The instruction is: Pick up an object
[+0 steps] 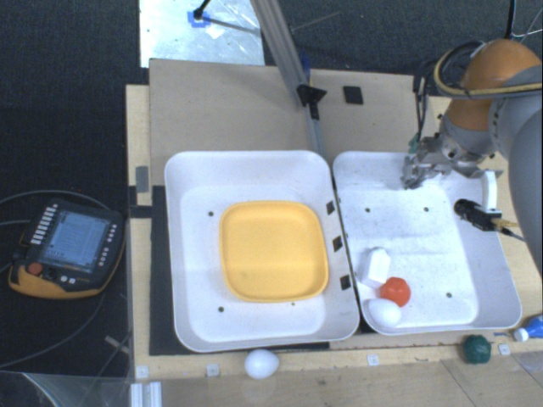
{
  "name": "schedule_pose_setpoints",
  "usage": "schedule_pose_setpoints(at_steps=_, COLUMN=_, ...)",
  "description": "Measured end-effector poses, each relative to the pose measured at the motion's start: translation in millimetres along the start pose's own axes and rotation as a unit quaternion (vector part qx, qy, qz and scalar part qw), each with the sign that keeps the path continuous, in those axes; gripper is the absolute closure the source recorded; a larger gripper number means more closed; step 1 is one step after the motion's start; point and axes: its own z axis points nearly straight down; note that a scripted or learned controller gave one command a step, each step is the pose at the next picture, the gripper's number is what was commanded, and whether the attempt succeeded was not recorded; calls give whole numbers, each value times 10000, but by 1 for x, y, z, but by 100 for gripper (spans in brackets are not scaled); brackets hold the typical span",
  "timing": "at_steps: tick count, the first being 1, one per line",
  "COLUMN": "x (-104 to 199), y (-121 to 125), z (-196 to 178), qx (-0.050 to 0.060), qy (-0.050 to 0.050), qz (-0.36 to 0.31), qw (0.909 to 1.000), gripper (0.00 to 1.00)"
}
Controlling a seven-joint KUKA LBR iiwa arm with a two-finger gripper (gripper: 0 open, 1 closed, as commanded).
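Grey pincer (413, 176) over right bin (424, 219) far edge, grip state unclear. Orange ball (394, 292), white egg (384, 313), white block (374, 265) near-left corner. Yellow plate (274, 250) in left bin (191, 227).

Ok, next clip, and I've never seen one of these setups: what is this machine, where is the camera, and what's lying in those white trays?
This is one picture from a camera fixed above a bench, looking down at a slant. The grey machine with the orange band on the right is a robot arm; its hand hangs over the far part of the right bin, with nothing visibly held.

The left bin holds a yellow square plate. Near the right bin's front corner lie a red ball, a white egg-shaped object and a small white block. On the bench in front of the bins sit another white egg shape and a dark green ball. The screened device to the left, on the floor, looks like the arm's control pendant.
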Motion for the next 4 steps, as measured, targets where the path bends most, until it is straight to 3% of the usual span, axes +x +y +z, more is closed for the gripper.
schedule_pose_setpoints(at_steps=2, x=-10, y=-5, z=-100, qx=-11, qy=1, qz=6, qw=10000, gripper=100)
schedule_pose_setpoints(at_steps=3, x=-10, y=-4, z=-117, qx=1, qy=4, qz=5, qw=10000, gripper=100)
schedule_pose_setpoints(at_steps=4, x=35, y=-7, z=-117, qx=7, qy=10, qz=-12, qw=10000, gripper=100)
